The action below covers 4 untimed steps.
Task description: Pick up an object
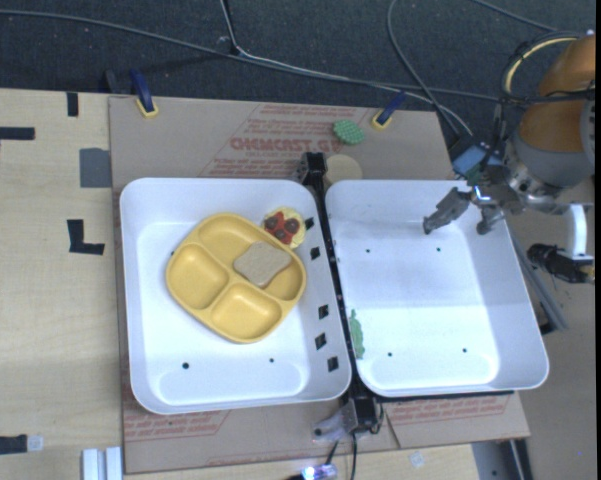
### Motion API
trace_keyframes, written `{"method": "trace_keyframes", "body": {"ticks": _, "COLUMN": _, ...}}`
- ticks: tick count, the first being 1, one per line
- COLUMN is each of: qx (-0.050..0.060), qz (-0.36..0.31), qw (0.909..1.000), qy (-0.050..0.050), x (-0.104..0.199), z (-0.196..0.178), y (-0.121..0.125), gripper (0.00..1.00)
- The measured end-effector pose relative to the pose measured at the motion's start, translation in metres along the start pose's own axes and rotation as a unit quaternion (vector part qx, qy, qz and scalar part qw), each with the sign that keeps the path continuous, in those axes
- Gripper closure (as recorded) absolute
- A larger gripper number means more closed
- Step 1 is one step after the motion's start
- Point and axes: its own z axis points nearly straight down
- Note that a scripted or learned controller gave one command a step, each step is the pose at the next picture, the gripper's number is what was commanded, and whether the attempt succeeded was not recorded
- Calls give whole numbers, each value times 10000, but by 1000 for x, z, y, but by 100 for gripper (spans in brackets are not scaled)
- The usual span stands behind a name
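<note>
Hovering over the upper right part of the right bin, the end effector had its two dark fingers spread apart with nothing between them, so it was released and carrying nothing. One finger pointed down-left toward the bin floor, the other sat closer to the wrist, and the grey arm with its orange band came in from the right edge of the view.

Everything worth picking lay to the left of the end effector, across the divider between the bins. In the left bin rested a yellow divided tray, set at a slant so its long axis ran from upper left to lower right. A tan slice of toast lay in the tray's middle compartment, and a small red toy sat at the tray's upper right corner, touching or overlapping its rim; which of the two could not be told.

Closer in, a small green item lay against the left wall of the right bin, down and to the left of the end effector. Another green piece sat on the counter beyond the bins.

By my judgement, the coming move turned on a leftward travel: short and downward for the green item, or well across the divider for the toast.
</note>
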Motion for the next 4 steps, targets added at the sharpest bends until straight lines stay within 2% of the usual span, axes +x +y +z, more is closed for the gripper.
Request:
{"method": "trace_keyframes", "body": {"ticks": 2, "qx": -15, "qz": -5, "qw": 10000, "qy": -5, "x": 4, "z": 117, "y": -7, "gripper": 0}}
{"method": "trace_keyframes", "body": {"ticks": 3, "qx": -28, "qz": -8, "qw": 10000, "qy": -6, "x": 4, "z": 103, "y": -7, "gripper": 100}}
{"method": "trace_keyframes", "body": {"ticks": 4, "qx": -39, "qz": -4, "qw": 10000, "qy": -1, "x": 6, "z": 61, "y": -2, "gripper": 100}}
